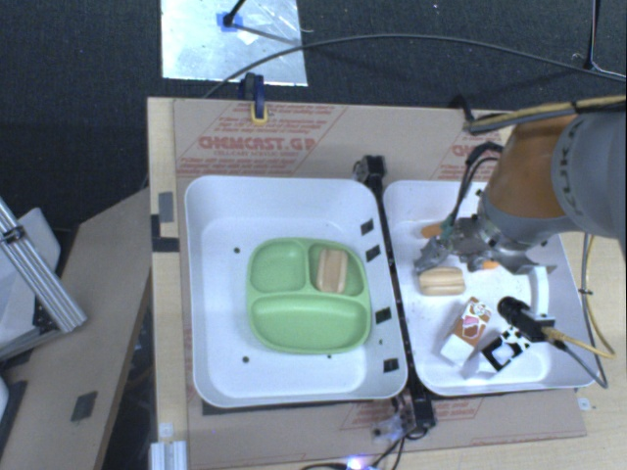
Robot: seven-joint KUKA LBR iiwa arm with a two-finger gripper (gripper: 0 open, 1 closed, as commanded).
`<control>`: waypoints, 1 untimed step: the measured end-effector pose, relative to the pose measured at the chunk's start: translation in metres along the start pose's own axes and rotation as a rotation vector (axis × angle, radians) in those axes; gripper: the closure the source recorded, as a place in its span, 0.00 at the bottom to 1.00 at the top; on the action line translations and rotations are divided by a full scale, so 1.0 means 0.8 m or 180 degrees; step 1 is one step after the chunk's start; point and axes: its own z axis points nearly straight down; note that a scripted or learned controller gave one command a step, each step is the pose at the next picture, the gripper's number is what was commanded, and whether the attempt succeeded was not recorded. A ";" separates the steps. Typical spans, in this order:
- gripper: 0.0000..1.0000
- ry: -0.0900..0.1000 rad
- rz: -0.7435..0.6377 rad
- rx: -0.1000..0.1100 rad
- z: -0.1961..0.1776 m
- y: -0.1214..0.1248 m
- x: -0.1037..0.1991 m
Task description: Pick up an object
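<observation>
My gripper [432, 258] hangs low over the right bin [411, 204], near its left wall. Just below it in the view lies a tan bun-shaped piece [442, 281], touching it or nearly so. A small orange piece [431, 230] lies just behind the gripper. Toward the front of that bin stands a small white carton with a brown and red print [468, 329]. Nothing shows held in the gripper.
The left bin [220, 213] holds a green divided plate [294, 326] with a tan bread-like slice [332, 269] in its upper right compartment. A black divider strip [385, 262] runs between the bins. The arm [549, 179] covers the right bin's far right part.
</observation>
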 end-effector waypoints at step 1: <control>1.00 -0.0004 0.0001 -0.0020 -0.016 0.002 -0.001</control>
